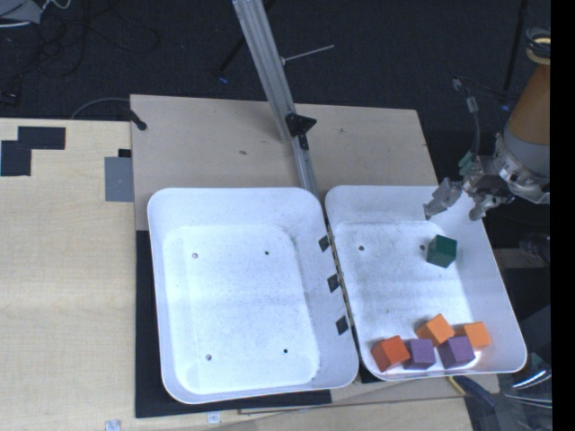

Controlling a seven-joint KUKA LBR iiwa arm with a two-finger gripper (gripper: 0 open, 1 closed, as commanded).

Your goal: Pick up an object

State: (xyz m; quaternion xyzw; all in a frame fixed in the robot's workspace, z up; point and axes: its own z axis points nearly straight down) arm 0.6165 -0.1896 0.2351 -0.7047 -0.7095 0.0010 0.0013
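Observation:
My gripper (458, 206) hangs over the far right corner of the right bin (377, 214), open, with nothing between its two grey fingers (437, 201). A dark green cube (441, 250) lies on the bin floor just in front of the gripper, apart from it. Along the bin's near edge sits a cluster of blocks: a red-orange one (389, 352), a purple one (420, 353), an orange one (437, 329), another purple one (456, 350) and a small orange one (476, 334).
The left bin (171, 241) stands beside the right one, joined by black clips (333, 282). A slanted aluminium rail (274, 79) runs from the back down to the gap between the bins. A wooden board lies under both.

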